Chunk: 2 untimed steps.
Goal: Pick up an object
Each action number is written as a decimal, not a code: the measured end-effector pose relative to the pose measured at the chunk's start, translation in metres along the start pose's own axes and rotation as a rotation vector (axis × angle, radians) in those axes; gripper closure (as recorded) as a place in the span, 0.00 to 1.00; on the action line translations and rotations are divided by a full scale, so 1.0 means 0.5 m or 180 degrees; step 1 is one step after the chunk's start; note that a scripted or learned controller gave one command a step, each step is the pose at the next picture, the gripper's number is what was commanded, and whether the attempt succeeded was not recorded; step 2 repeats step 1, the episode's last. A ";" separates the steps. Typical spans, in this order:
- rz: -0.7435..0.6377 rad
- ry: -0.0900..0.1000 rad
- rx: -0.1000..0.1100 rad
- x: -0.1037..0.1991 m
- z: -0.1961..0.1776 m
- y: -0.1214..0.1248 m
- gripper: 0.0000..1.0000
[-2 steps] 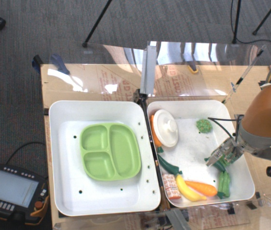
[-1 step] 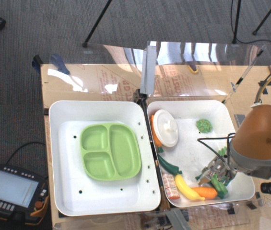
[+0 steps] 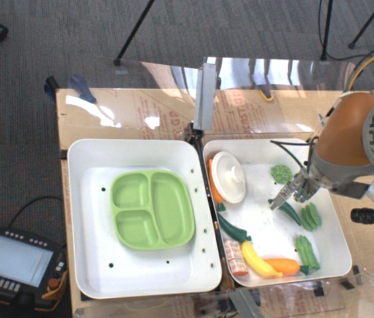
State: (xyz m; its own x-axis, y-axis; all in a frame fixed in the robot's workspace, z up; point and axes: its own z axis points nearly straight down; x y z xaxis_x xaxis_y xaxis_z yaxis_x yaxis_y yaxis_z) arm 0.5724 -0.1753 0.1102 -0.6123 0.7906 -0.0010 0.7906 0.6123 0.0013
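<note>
Left bin point(image 3: 81, 177) holds a green divided plate point(image 3: 152, 209). Right bin point(image 3: 335, 211) holds toy food. Gripper point(image 3: 280, 201) hovers low there; we can't tell how its jaws stand. Nearest target we judge: dark green pepper point(image 3: 291, 212), just beside the tip. Probably light, stiff, slick plastic; we'd pinch it across the narrow middle.

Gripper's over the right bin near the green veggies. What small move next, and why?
Probably ease the gripper down a little onto the dark green vegetable just beneath its tip. It hovers in the right bin with nothing visibly between its fingers.
</note>
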 end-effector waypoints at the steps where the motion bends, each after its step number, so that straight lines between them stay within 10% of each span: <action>1: -0.0256 -0.0031 -0.0035 0.082 -0.314 0.162 1.00; 2: -0.0256 -0.0031 -0.0035 0.082 -0.314 0.162 1.00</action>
